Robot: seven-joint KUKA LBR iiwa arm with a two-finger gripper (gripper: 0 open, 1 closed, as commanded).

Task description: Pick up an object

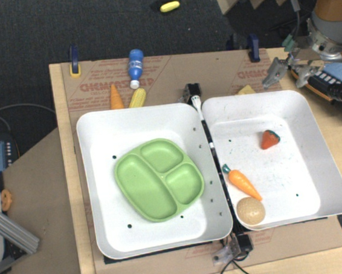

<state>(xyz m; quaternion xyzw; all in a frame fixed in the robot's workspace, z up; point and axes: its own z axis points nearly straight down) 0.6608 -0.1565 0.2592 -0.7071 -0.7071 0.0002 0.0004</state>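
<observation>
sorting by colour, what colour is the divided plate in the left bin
Light green, all three compartments; the divided plate shows best in the camera view.

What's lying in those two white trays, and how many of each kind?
Green divided plate, in the left tray: 1
Carrot, in the right tray: 1
Strawberry, in the right tray: 1
Round tan ball-like thing, in the right tray: 1
Total: 4
</observation>
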